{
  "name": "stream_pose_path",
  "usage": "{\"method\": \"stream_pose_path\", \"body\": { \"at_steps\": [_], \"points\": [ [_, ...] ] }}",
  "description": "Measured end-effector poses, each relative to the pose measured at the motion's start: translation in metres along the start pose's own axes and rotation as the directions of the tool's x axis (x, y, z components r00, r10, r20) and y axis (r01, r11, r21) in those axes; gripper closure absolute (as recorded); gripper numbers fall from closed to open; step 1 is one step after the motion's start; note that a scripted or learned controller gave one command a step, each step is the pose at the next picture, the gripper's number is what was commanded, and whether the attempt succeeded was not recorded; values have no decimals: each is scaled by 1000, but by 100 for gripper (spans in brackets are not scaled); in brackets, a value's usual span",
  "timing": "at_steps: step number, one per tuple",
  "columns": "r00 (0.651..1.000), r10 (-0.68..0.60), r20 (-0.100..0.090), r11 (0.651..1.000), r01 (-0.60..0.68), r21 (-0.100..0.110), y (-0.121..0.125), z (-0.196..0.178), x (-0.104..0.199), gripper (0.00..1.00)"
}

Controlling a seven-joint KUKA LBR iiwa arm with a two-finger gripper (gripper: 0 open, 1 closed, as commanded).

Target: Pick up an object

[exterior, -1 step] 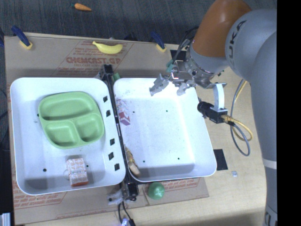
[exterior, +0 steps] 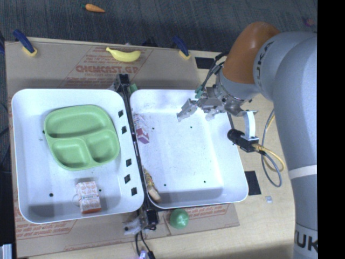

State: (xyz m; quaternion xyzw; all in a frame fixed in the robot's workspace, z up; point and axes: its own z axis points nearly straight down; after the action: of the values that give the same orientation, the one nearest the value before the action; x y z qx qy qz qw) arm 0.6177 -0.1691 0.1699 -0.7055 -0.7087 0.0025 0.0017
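Right bin (exterior: 215, 190), center-right of frame: a small red-and-white carton (exterior: 141, 128) lies against its left wall, print too blurred to read. At the bin's lower-left corner a tan, knobbly item (exterior: 151, 190) sits on the rim by the divider; hard to say what it is.

Gripper (exterior: 188, 111) hangs over the upper middle of the right bin, pointing toward frame left. Nothing seen between the fingers; whether they are open or closed, cannot tell, the metal parts blur together. Grey arm (exterior: 291, 90) with orange band (exterior: 245, 50) comes in from the right and covers the bin's upper-right corner; a cable loops below the wrist. Arm is cut off at the right and bottom; part of a black logo shows at bottom right, letters "UK" readable.

Left bin (exterior: 21, 144): a green 3-compartment tray (exterior: 81, 135) in the upper middle, and a small packet (exterior: 88, 196) with red-orange print in the lower middle, text unreadable.

Both bins sit on cardboard (exterior: 64, 69); red print above the left bin reads roughly "CHEMCAST GP", faint. A yellow banana (exterior: 123, 53) lies on the cardboard at top center. 2 blue clamps (exterior: 25, 42) hold the top edge, 1 upper left, 1 upper center. A green ball (exterior: 179, 218) sits on the cardboard just below the right bin. An orange carrot-like thing (exterior: 95, 7) lies on the dark floor at upper left.
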Motion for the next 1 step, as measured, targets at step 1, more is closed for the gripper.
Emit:
{"method": "stream_pose_path", "body": {
  "at_steps": [1],
  "points": [
    [1000, -3, 0, 1000, 3, -2, 39, 51, -11, 0]
  ]
}}
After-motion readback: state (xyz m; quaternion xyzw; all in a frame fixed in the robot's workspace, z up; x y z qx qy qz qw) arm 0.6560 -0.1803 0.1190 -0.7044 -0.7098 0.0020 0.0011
